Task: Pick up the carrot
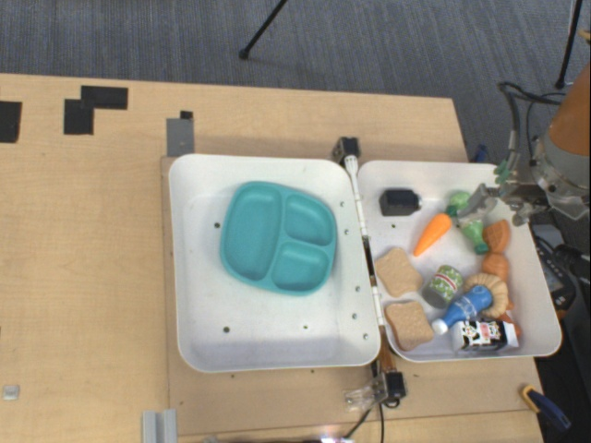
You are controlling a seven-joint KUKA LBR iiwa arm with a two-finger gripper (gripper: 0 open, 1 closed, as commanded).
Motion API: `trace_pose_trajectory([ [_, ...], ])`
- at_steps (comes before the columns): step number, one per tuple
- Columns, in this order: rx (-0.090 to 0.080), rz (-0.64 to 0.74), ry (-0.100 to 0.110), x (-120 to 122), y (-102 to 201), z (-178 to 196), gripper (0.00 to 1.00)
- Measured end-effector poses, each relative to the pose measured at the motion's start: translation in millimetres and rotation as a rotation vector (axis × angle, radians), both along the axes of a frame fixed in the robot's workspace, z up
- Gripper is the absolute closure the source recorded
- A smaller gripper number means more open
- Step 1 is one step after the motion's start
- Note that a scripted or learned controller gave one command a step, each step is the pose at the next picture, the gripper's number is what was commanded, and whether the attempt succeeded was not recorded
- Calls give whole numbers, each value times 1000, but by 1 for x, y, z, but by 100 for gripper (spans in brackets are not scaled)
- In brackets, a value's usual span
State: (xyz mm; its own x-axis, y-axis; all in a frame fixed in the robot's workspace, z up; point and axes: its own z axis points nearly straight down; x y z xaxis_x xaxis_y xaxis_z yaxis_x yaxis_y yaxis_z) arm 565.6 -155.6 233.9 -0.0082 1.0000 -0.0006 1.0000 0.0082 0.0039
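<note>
The jaws are at the upper right of the right bin, above its back part. They look somewhat open, with one grey finger pointing left toward the carrot; nothing is seen between them. How wide they are open I cannot tell exactly.

The carrot lies in the right bin, tilted, thick end up and to the right, tip down and to the left. It is just left of the jaws and apart from them. A green thing is just above the carrot's thick end, near the finger. A black block lies to the carrot's upper left, and a bread slice below it.

The left bin holds a teal tray with three compartments. Both bins stand on the tabletop.
</note>
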Motion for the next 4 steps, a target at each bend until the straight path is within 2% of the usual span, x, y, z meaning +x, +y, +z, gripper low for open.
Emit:
trace_pose_trajectory([
  [1, -1, 23, -19, 2, 59, -140, 0],
  [2, 2, 25, -25, 5, 61, -128, 100],
  [3, -3, -169, -13, 53, 15, -1, 100],
  [4, -1, -166, -3, 51, 16, -6, 0],
])
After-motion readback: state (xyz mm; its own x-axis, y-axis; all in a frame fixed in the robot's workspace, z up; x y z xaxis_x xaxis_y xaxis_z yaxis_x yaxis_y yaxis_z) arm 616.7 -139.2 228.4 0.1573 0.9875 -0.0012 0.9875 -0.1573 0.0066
